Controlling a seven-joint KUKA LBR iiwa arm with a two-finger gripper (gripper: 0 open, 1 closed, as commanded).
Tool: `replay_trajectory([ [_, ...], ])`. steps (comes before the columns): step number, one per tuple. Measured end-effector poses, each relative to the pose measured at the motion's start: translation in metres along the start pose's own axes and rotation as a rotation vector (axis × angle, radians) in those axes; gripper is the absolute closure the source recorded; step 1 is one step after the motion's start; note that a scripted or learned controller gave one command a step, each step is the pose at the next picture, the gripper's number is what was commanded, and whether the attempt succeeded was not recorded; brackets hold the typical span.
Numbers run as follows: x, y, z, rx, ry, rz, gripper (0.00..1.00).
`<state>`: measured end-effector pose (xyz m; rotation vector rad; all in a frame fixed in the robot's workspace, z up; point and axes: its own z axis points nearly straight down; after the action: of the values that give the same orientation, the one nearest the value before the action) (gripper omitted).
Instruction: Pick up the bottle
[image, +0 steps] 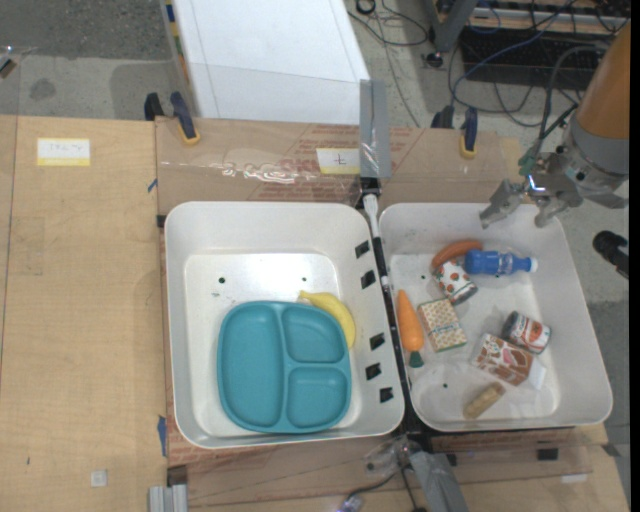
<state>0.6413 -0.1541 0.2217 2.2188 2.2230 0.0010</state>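
A small blue bottle (494, 263) with a pale cap lies on its side in the upper part of the right bin (580, 310), cap pointing right. My gripper (523, 208) hangs over that bin's far rim, above and slightly right of the bottle and apart from it. Its two fingers (496, 209) are spread open with nothing between them.
Around the bottle lie an orange sausage (456, 249), a small printed can (457, 282), a carrot (410, 322), a cracker box (441, 323), a dark can (526, 331), a brown carton (503, 360) and a tan piece (485, 401). The left bin (190, 300) holds a teal divided plate (285, 366) and a banana (336, 312).
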Motion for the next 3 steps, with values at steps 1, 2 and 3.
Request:
replay_trajectory([
  [1, -0.007, -0.017, 0.099, -0.028, -0.008, -0.171, 0.0],
  [2, 0.003, 0.002, 0.129, -0.002, -0.001, -0.224, 0.0],
  [3, 0.001, 0.003, 0.117, -0.008, -0.003, -0.221, 1.0],
])
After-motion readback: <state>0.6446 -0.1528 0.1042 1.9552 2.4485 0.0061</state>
